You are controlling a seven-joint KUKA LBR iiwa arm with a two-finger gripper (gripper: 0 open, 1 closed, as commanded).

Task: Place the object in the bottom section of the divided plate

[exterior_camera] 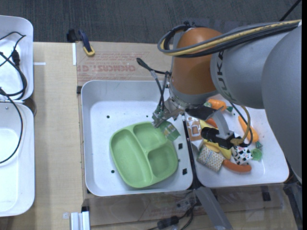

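Gripper [162, 119] hangs low over the left bin [96, 128], its fingertips at the upper right rim of the green divided plate [144, 153]. A small green and pale object [169, 130] sits right at the fingertips and appears to be pinched between them, so the fingers look nearly closed on it, though the thing is small and partly hidden by the wrist.

Below and to the left of the gripper the plate lies tilted, with one long section along its far side and smaller sections nearer the front edge of the bin. To the gripper's right, across the divider, the other bin [273, 166] holds a jumble of toy food [225, 147].

To do this step well, I would judge that the arm should carry the object down toward the front sections before letting go, since it now hovers at the plate's rim, where a release could send it onto the bin floor. Lowering close to the plate before opening would stop it bouncing out.
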